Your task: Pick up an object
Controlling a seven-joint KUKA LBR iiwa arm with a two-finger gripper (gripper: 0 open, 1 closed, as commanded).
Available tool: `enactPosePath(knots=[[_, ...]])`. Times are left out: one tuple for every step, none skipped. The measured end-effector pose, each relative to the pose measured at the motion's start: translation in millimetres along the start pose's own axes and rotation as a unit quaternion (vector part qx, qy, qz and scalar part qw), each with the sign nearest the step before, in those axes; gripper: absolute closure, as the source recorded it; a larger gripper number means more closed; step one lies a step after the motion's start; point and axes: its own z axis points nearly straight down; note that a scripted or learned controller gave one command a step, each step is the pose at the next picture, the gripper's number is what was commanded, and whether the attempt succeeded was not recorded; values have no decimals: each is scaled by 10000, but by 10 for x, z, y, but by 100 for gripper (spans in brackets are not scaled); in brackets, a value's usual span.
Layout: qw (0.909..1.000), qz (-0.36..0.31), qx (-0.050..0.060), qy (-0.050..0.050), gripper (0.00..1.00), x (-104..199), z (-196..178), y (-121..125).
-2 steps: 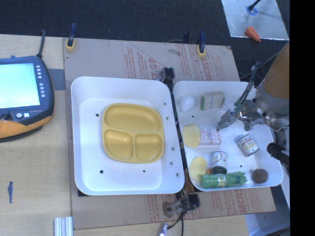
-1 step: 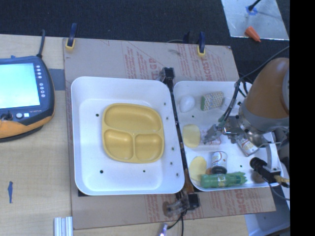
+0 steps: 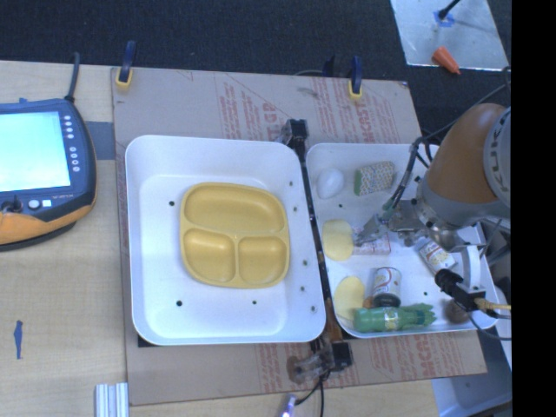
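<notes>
I see a divided tray (image 3: pixel 234 234) lying in my left bin (image 3: pixel 148 233). The right bin (image 3: pixel 347 153) holds a can (image 3: pixel 386 287) just behind a bottle (image 3: pixel 393 318).

I see my arm (image 3: pixel 465 159) reaching in from the right, its orange band uppermost and the grey wrist angled down and leftward. My gripper (image 3: pixel 375 227) sits low at the arm's left end, its fingers pointing left.

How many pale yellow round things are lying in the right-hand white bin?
2. One pale yellow round piece lies by the right bin's left wall at mid-height; the other sits nearer the front, beside the green bottle. The arm may hide more.
</notes>
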Motion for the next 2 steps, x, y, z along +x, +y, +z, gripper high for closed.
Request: enactPosePath(knots=[[10000, -16, -15, -10, 100, -6, -111, 11], [10000, -17, -15, -10, 0, -5, -110, 10]])
